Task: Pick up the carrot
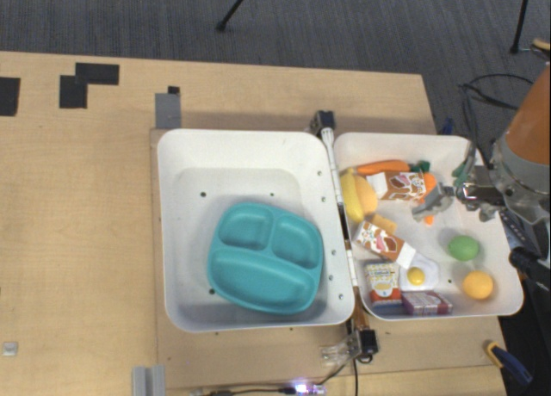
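The carrot [383,166], orange with a green top, lies along the far wall of the right bin [508,304], beside a brown snack packet [406,184]. My gripper [434,203] reaches in from the right and hangs over the middle of that bin, a little nearer and to the right of the carrot, apart from it. Nothing shows held in it.
The right bin also holds a yellow banana [353,196], a green lime [463,248], an orange fruit [478,285], a second packet [381,241] and small boxes [425,302]. A teal divided plate [265,258] lies in the left bin [185,162].
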Controlling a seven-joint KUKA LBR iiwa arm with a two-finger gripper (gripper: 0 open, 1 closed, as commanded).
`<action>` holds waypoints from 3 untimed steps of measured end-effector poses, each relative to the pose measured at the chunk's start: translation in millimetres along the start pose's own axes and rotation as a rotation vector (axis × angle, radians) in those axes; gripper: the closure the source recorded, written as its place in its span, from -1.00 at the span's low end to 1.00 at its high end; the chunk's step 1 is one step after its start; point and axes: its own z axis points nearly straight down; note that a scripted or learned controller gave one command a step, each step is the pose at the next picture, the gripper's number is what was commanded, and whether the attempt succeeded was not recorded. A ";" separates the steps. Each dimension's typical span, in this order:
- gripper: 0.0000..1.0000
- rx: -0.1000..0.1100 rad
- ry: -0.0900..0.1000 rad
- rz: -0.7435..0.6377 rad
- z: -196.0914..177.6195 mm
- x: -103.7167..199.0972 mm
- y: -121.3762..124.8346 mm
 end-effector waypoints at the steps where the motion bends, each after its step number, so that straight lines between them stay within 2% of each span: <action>1: -1.00 0.000 -0.001 -0.094 54.0 -51.7 62.2; 2: -1.00 -0.002 -0.001 -0.252 158.8 -56.6 65.7; 3: -1.00 0.000 0.000 -0.003 169.6 -55.1 90.7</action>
